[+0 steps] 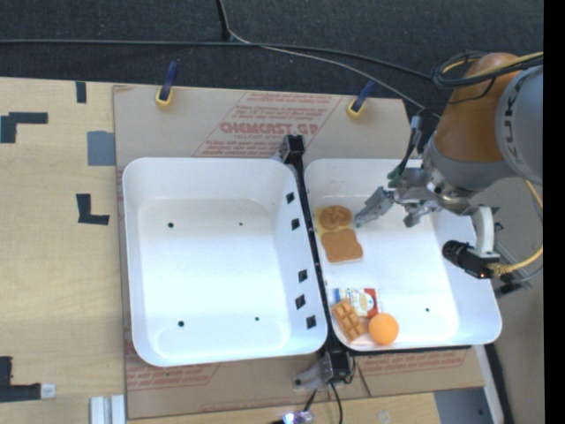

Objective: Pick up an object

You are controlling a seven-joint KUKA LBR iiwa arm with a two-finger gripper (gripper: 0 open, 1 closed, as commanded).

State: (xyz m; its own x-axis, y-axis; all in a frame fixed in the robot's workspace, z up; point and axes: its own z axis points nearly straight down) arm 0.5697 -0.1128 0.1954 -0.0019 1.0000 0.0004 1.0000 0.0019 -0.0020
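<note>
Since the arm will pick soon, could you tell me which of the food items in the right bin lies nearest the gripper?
The round brown cookie, topmost in the right bin. It lies just left of the gripper; the toast slice, waffle and orange ball sit lower down.

Pale wooden bench (53, 263) under brown cardboard sheet (265, 126) with yellow clamps (165, 91); dark carpet (115, 16) behind, crossed by black cable (291, 49).

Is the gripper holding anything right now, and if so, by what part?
Nothing is held. The gripper hangs open above the right bin, fingers spread, with no item between them.
</note>
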